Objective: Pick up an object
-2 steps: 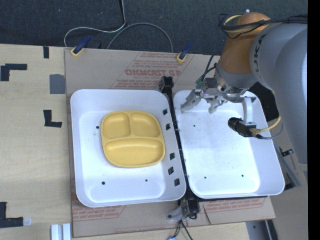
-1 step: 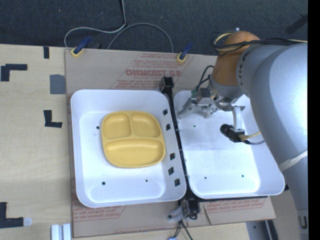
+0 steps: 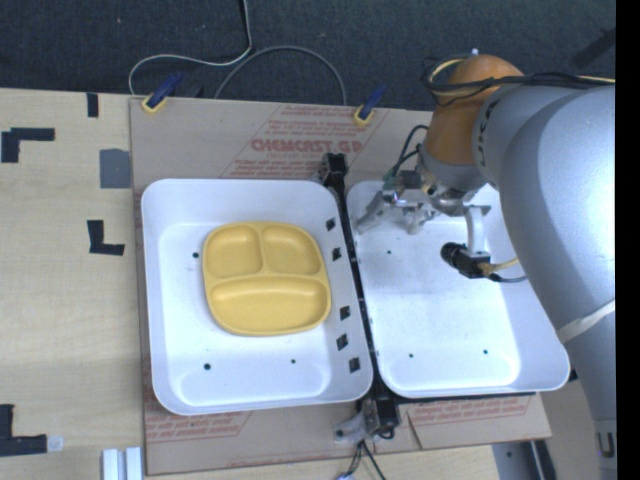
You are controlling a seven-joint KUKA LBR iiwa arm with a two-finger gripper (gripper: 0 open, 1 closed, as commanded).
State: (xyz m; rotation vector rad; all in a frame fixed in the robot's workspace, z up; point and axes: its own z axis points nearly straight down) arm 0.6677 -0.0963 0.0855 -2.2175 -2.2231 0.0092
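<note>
Yellow divided plate (image 3: 267, 277): lying flat at centre of left white bin (image 3: 170, 368), three compartments up, untouched. Gripper (image 3: 400, 206): over right white bin (image 3: 520, 368), near its 11 o'clock corner, well apart from plate, at plate's 2 o'clock; finger spread impossible to tell; nothing seen held. Cardboard sheet (image 3: 290, 143) beneath both bins.

Red print runs along the brown cardboard sheet (image 3: 290, 143) lying under the two bins: above the left bin it reads roughly "CHEMCAST GP", though the last letters are partly covered. Fainter red lettering repeats along the sheet's other edges but is too small and blurred to read.
</note>
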